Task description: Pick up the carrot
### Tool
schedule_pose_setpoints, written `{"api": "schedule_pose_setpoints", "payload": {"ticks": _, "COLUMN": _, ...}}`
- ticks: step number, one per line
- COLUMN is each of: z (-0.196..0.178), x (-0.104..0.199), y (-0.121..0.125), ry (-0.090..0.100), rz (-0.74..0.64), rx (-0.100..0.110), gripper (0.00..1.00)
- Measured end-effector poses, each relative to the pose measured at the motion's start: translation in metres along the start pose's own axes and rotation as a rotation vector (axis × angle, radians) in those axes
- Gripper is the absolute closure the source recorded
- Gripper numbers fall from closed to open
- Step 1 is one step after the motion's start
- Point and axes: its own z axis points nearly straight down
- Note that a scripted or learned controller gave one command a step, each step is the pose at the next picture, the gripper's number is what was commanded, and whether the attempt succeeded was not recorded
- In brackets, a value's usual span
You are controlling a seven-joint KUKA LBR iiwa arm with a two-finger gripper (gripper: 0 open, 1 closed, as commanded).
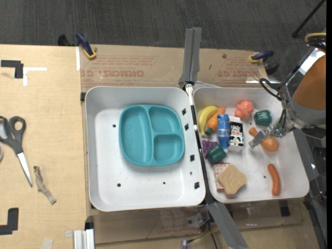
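Observation:
The carrot (212,121) is a short orange piece with a green end. It lies in the right bin (298,162) near its left wall, between the yellow banana (204,116) and the blue bottle (223,130). My gripper (259,138) hangs low over the right half of that bin, well to the right of the carrot. It is beside an orange round fruit (270,144) and a small orange piece (253,131).
The right bin also holds a pink peach (244,108), a green pepper (262,117), a milk carton (236,134), purple grapes (209,147), bread (232,179) and a red sausage (274,179). A teal divided plate (152,134) sits in the left bin (104,180). Scissors (17,144) lie far left.

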Motion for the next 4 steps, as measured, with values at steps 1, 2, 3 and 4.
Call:
{"api": "schedule_pose_setpoints", "payload": {"ticks": 1, "z": -0.010, "x": 0.000, "y": 0.001, "ry": -0.004, "rz": -0.005, "rx": 0.000, "gripper": 1.00}}
{"api": "schedule_pose_setpoints", "payload": {"ticks": 2, "z": -0.010, "x": 0.000, "y": 0.001, "ry": -0.003, "rz": -0.005, "rx": 0.000, "gripper": 0.00}}
{"api": "schedule_pose_setpoints", "payload": {"ticks": 3, "z": 0.001, "x": 0.013, "y": 0.000, "ry": 0.000, "rz": 0.194, "rx": 0.002, "gripper": 0.00}}
{"api": "schedule_pose_setpoints", "payload": {"ticks": 4, "z": -0.008, "x": 0.013, "y": 0.000, "ry": -0.002, "rz": 0.190, "rx": 0.003, "gripper": 1.00}}
